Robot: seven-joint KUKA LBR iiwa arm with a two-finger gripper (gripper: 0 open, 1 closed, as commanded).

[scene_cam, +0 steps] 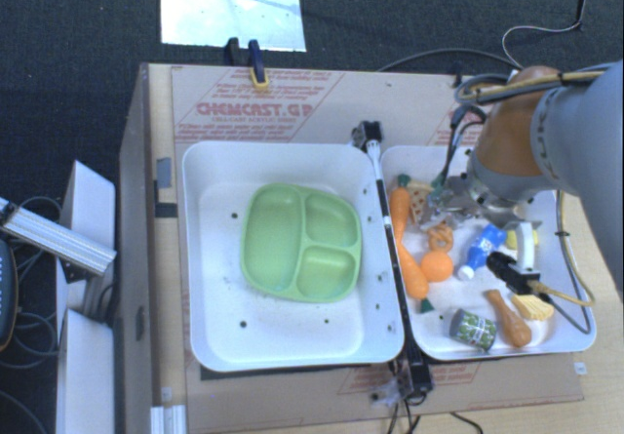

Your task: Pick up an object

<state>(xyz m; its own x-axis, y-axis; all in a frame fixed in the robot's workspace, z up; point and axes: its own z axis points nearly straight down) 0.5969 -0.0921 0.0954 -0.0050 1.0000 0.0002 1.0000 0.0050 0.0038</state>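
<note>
Toys (438,266) crowd right bin (565,349), hand (447,200) above them, grip state unclear

The arm (575,120) is a thick, rounded tube in smooth light grey, with a matte look where the light falls on it. Above the wrist runs 1 broad orange band (507,135), glossy and slightly bulbous, like a swollen collar. Below it the wrist narrows into a grey metal housing (487,190) with hard edges and darker recesses. Several thin cables (487,86), dark and pale, loop out near the orange band and run back along the top of the grey tube; 1 dark cable drops beside the band.
</note>
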